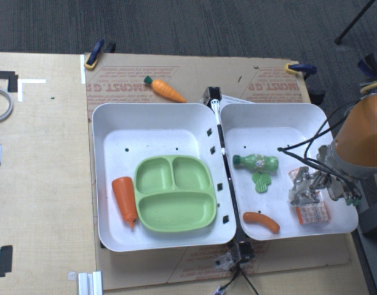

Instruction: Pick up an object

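Note:
My gripper hangs low at the right side of the right bin, under the orange wrist band. A red-and-white packet lies right beneath and just in front of it, partly covered by the metal gripper body. To the gripper's left lie a green bottle-shaped toy and a small green piece. An orange-red sausage rests near the bin's front edge.
The left bin holds a green divided plate and an orange-red carrot-like toy. A small carrot lies on the cardboard behind the bins. Black cables cross the right bin's right side.

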{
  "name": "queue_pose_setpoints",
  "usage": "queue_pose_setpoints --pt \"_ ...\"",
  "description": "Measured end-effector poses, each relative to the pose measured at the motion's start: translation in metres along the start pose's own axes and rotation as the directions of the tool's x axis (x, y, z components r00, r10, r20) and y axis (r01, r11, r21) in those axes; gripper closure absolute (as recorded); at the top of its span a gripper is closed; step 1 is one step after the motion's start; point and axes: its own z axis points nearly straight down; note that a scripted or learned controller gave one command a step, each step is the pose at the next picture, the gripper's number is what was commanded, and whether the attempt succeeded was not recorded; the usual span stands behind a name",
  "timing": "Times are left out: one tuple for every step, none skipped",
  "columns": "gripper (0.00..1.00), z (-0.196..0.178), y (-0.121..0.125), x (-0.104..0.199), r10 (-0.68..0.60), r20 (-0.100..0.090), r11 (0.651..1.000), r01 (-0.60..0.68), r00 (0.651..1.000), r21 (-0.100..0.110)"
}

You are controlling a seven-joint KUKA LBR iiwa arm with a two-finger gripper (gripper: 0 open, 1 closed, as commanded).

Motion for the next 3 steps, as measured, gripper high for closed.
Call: queue_pose_setpoints --pt "0.0 0.0 0.0 0.0 -0.001 0.0 1.0 0.001 1.0 0.0" --pt "0.0 0.01 0.063 0.015 -0.085 -0.006 0.996 0.085 0.996 -0.002" --pt "0.0 0.011 0.089 -0.051 -0.071 -0.004 0.997 0.071 0.997 -0.002"
